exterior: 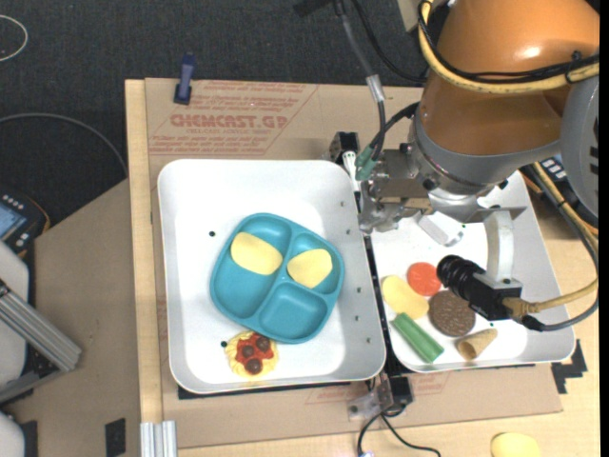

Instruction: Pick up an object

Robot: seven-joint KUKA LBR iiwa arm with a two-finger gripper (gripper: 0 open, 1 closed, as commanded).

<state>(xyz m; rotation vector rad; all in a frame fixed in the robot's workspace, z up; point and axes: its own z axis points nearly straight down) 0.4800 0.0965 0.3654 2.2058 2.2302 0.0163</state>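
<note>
Grey-and-orange arm (495,74) at upper right; left bin (181,255) and right bin (544,267) side by side; blue tray (276,303) in left bin, yellow pieces (257,252) in two compartments; gripper (379,208) above the bins' shared edge, open or closed cannot tell; right bin holds brown disc (451,314), yellow lump (404,296), green stick (419,336), orange disc (424,276), cone (476,343); small pizza toy (250,352) just beside the tray.

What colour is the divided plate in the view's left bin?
The divided plate is teal blue; the camera view shows it best.

A robotics lab — industrial arm (504,74) over a board-topped bench (238,122), aluminium framing (38,336), dark carpet (76,65).
</note>
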